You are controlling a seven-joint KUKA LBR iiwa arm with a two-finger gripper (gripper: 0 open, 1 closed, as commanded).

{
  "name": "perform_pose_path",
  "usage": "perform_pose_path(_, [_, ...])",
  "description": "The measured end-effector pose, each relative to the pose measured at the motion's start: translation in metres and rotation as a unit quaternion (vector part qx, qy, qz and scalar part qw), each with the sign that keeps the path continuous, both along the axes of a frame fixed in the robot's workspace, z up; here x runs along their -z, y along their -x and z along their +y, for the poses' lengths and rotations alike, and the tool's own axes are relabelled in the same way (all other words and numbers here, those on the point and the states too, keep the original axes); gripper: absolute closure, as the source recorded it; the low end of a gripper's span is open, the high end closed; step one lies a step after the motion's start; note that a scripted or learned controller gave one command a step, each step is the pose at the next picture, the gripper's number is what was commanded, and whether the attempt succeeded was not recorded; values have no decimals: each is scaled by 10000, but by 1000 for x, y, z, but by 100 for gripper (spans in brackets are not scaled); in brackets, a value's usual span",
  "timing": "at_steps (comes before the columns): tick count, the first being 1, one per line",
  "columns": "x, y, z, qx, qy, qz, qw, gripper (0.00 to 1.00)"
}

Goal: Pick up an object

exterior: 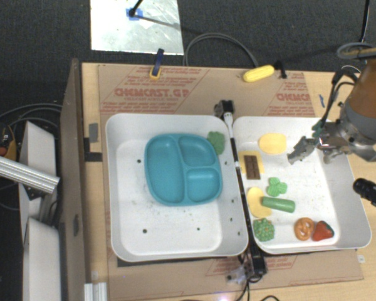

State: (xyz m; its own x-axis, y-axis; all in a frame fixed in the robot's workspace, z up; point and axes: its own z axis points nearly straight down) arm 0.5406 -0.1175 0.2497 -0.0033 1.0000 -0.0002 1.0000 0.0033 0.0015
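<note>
- Nearest the front of the right bin lie small toy foods: a bumpy green round one, a brown pretzel shape and a shiny red piece touching it.
- Just behind them sit a smooth green stick, a flat yellow slice and a knobbly green clump.
- A flat brown bar lies at the bin's 9 o'clock side, by the wall between the bins.
- A smooth yellow oval rests toward 11 o'clock.
- The gripper hangs over the right bin at about 1 o'clock — nothing sits between its fingers, but they blur together, so I cannot tell if they are apart.
- The grey arm is cut off at the right edge.
- The left bin holds a smooth blue plate with three dips; a leafy green bit peeks out at its 1 o'clock — partly hidden.
</note>
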Motion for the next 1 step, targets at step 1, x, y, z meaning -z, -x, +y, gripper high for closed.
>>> perform_pose_path(1, [101,24,8,10,-12,49,10000,0])
